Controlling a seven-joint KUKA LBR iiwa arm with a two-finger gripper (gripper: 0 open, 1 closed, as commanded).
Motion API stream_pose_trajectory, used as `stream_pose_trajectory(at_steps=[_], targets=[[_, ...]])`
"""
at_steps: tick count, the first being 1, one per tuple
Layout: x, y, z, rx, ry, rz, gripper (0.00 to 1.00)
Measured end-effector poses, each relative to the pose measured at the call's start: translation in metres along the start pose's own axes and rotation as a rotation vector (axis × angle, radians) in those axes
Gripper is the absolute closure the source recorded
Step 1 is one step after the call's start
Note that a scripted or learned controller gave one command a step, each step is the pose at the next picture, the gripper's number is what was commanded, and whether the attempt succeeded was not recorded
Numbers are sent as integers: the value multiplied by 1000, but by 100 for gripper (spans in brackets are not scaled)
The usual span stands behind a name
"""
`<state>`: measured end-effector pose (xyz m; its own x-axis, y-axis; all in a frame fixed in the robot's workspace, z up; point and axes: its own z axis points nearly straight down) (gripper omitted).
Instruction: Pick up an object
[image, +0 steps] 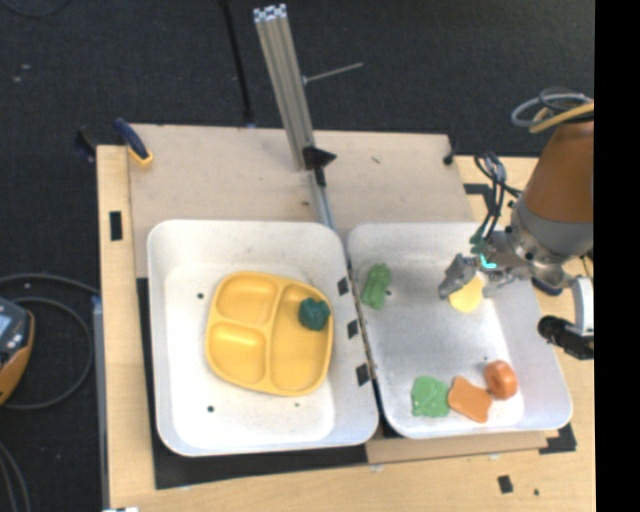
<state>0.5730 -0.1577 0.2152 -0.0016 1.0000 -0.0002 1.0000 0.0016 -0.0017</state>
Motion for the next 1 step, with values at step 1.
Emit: stream_pose_trajectory(at_steps=[1], targets=[[0,1,-1,-2,0,0,0]])
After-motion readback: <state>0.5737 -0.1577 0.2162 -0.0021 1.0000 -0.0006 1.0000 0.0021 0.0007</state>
